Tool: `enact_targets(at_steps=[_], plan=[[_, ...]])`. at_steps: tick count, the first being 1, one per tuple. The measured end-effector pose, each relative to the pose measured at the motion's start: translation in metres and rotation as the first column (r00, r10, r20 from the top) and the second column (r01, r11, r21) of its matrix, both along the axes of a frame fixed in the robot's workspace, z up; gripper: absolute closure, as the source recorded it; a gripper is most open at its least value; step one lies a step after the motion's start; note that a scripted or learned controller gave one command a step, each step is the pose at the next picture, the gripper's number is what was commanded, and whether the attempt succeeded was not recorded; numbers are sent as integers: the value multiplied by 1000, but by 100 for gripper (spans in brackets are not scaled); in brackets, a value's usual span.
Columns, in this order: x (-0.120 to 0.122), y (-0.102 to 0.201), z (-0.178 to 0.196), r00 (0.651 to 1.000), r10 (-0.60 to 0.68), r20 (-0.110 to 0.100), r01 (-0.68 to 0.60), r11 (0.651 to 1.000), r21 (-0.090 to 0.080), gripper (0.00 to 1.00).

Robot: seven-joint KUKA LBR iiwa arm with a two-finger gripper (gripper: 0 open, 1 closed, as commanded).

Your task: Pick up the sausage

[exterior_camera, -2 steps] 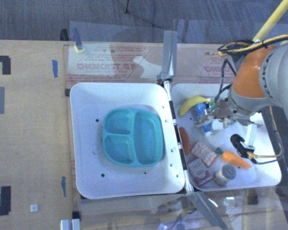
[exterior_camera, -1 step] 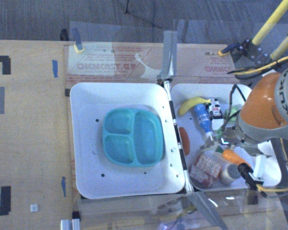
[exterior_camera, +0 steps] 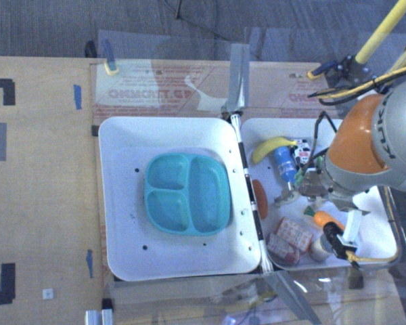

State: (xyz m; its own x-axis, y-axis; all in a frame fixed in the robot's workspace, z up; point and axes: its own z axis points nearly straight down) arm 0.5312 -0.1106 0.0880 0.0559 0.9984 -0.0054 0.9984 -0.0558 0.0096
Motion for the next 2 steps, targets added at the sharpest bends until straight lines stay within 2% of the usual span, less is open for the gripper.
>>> enact_targets(at_steps=[1, 2], plan=[[15, 6, 0, 996, -90, -2, 90, 996, 2, 0], [11, 16, 0, 986, -166, 2, 166, 986, 4, 0]])
